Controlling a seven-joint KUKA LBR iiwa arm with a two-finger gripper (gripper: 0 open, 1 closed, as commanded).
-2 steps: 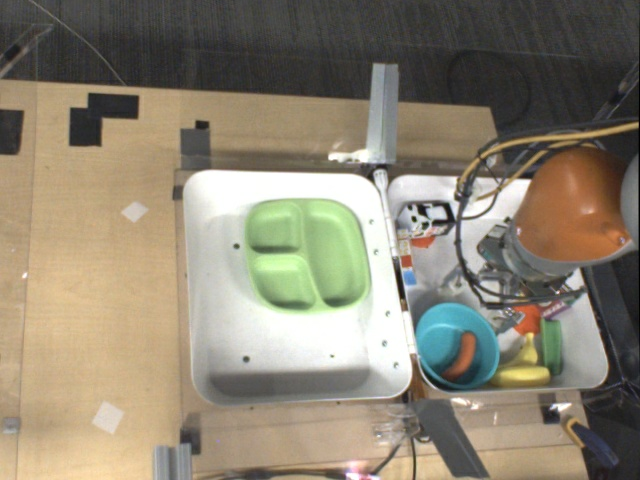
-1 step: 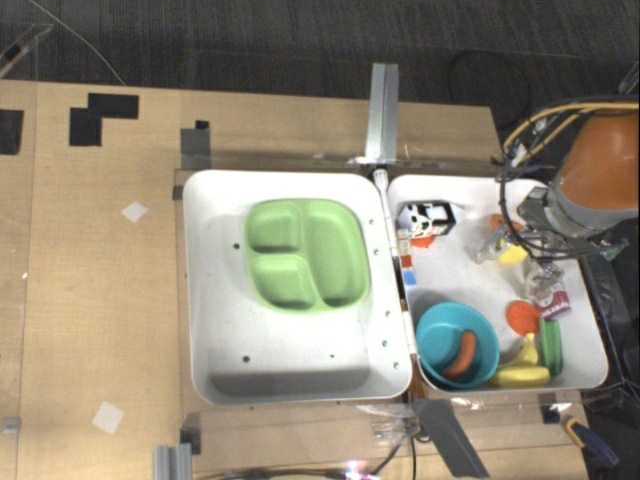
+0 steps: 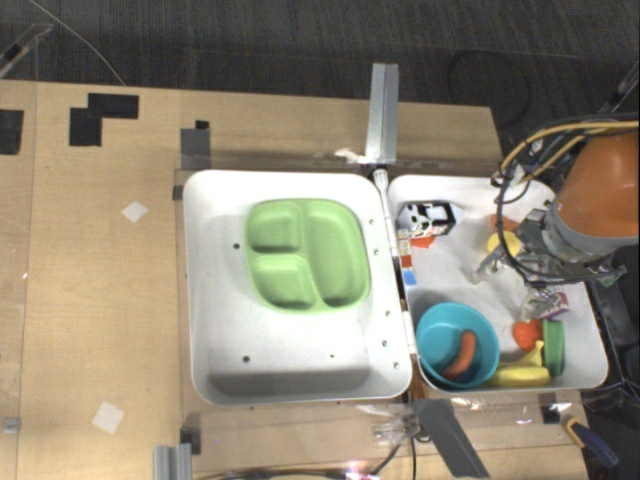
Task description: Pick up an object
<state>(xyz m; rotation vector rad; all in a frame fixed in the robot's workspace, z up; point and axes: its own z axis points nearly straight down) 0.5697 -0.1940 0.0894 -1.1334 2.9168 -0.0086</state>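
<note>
Right bin (image 3: pixel 450 268) toys under arm (image 3: pixel 590 208)

The wooden desk (image 3: pixel 90 298) bears two white bins: one bin (image 3: pixel 440 193) beneath the tool (image 3: pixel 530 293), the other bin (image 3: pixel 215 298) beside it, farther off.

Green tray (image 3: pixel 305 253) in left bin (image 3: pixel 215 298)

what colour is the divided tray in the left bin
Light green, seen in the camera view: divided tray.
</note>
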